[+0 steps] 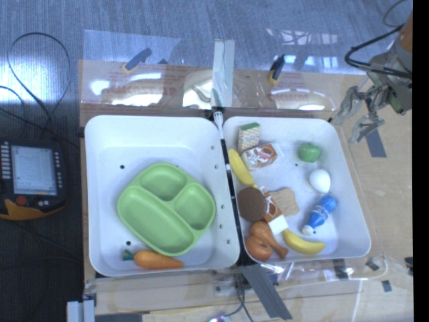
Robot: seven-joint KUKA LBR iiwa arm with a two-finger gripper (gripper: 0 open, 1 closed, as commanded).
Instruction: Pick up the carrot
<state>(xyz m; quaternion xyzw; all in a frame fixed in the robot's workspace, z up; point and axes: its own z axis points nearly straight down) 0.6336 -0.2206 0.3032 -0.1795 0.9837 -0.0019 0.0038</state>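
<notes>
The orange carrot (157, 260) with a small green top lies at the front of the left bin (100, 180), just below the green divided plate (167, 208). It rests flat, pointing right. My gripper (344, 129) hangs at the far right, beyond the back right corner of the right bin (348, 200), over the bench. Its fingers (362, 126) are spread, so it is open, and nothing sits between them. It is far from the carrot.
The right bin holds several toy foods: two bananas (240, 168), a cracker (249, 137), a green pepper (309, 153), an egg (320, 180), a blue bottle (319, 214), a chicken drumstick (264, 239). A teach pendant (30, 178) lies left of the bench.
</notes>
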